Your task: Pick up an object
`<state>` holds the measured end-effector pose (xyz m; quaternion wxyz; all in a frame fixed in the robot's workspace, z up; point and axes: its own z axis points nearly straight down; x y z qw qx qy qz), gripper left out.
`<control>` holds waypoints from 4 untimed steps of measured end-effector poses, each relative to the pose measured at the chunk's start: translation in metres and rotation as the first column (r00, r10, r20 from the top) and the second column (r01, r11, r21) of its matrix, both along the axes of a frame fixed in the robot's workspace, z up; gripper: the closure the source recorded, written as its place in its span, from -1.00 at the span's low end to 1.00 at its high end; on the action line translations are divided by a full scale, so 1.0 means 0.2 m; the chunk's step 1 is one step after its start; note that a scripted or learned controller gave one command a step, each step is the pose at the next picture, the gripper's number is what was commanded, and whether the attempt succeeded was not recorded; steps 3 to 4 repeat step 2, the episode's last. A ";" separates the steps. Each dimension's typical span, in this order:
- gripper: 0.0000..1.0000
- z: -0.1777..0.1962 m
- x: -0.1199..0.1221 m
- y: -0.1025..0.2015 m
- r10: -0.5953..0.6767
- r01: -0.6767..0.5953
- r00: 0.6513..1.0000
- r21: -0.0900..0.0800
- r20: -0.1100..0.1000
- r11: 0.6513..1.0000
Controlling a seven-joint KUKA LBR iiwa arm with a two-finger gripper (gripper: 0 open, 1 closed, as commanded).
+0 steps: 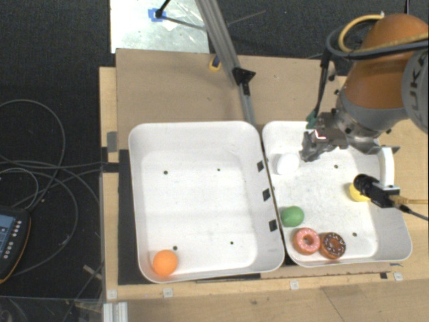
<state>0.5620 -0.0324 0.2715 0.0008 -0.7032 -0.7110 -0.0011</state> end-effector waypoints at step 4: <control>1.00 -0.11 -0.03 0.49 -0.001 0.001 1.000 0.000 -0.002 1.000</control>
